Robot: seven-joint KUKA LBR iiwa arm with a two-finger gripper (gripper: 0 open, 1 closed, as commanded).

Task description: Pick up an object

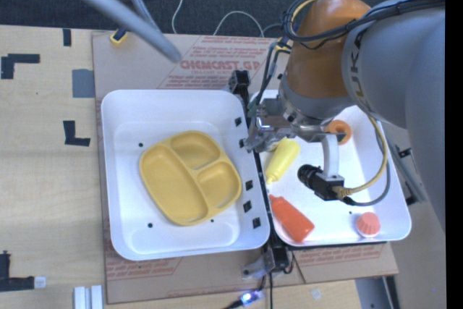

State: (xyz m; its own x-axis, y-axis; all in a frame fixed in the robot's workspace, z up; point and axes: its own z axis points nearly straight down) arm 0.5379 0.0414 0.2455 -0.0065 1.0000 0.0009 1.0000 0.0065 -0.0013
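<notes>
A wooden bench (43, 177) carries a brown cardboard sheet (210, 58), with black marks left of that sheet. Two white bins sit side by side on the cardboard sheet: the left bin (119, 112) and the right bin (394, 224), touching along their shared edge.

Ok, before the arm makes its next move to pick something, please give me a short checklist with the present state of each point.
1. Gripper is over the right bin: ok, near its left wall.
2. Fingers open or shut: cannot tell, the wrist hides them.
3. A target lies near: ok, the yellow bottle is just below the gripper.
4. Something already held: cannot tell.
5. Other things lie apart from the bottle: ok, the orange carrot and the small orange piece lie nearer the front.
6. The yellow plate lies flat in the left bin: ok.
</notes>
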